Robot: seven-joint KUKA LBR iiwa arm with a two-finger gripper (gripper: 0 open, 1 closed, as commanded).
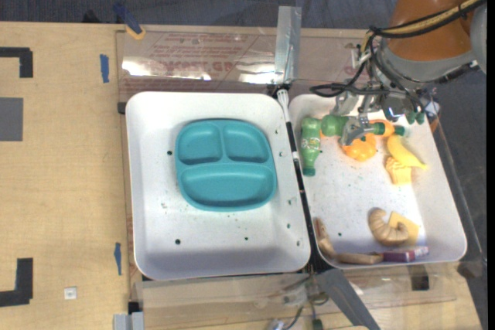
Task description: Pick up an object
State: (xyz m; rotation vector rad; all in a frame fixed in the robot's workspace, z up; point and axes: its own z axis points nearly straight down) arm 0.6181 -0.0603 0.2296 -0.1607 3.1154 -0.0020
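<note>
My gripper [362, 122] hangs low over the back of the right bin [445, 197], under the orange-banded wrist. Right below it lie a small orange piece with a green end [379, 128] and a rounder orange object [359, 150]. A green ball-like toy [332, 125] sits just to its left, and a green bottle [310, 144] lies against the bin's left wall. A yellow toy [403, 161] rests to the gripper's lower right. I see no object lifted off the bin floor.
Near the right bin's front lie a tan curled toy [389, 226], a purple marker [404, 253] and a brown stick-like piece [340, 251]. The left bin [147, 228] holds a teal divided plate [225, 164]. A metal post [288, 42] stands behind the bins.
</note>
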